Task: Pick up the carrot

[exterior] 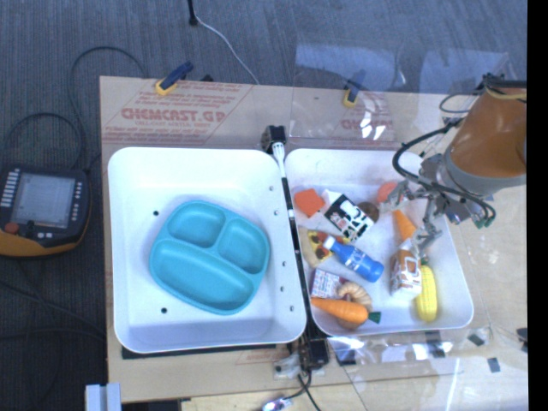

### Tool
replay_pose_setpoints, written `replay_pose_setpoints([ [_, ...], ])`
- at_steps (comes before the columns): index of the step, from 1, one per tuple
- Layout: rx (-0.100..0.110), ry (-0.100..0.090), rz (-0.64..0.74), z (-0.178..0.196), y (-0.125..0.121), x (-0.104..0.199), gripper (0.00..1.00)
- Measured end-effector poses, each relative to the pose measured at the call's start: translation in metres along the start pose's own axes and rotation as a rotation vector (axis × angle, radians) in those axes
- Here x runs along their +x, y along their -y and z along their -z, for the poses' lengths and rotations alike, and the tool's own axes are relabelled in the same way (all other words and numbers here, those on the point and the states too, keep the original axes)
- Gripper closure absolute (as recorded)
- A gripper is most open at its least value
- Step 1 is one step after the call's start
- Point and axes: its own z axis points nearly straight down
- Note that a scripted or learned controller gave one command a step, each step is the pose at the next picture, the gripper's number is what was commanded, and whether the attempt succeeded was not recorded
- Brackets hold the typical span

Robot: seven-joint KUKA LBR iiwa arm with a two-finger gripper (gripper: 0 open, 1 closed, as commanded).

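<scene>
Looking down on the bench, we see two shallow white bins side by side: the left white bin holds a light-blue plastic tray with three compartments, and the right white bin holds a jumble of small toys. The long orange carrot with a green stem end lies on its side near the front wall of the right bin, just beside a tan ring-shaped pastry. Nearby we make out a blue bottle with a white cap, a black-and-white patterned box, an orange-red block, a yellow corn cob and a smaller orange piece.

The grey arm with its orange band reaches in from the right, and its two-finger gripper hangs over the far right part of the right bin, well apart from the carrot. We cannot tell how the claw stands: it is too dark and tangled with cables.

To the left of the bench lies a handheld control pendant with a grey screen.
</scene>
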Motion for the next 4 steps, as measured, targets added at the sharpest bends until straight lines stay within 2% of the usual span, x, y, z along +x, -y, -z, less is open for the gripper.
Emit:
replay_pose_setpoints([
  [2,0.006,-0.007,-0.197,-0.0005,0.0057,0.0034,0.0],
  [3,0.003,-0.014,-0.179,-0.0011,0.0064,0.0006,0.0],
  [4,0.011,-0.003,-0.287,0.0,0.0064,0.007,0.0],
])
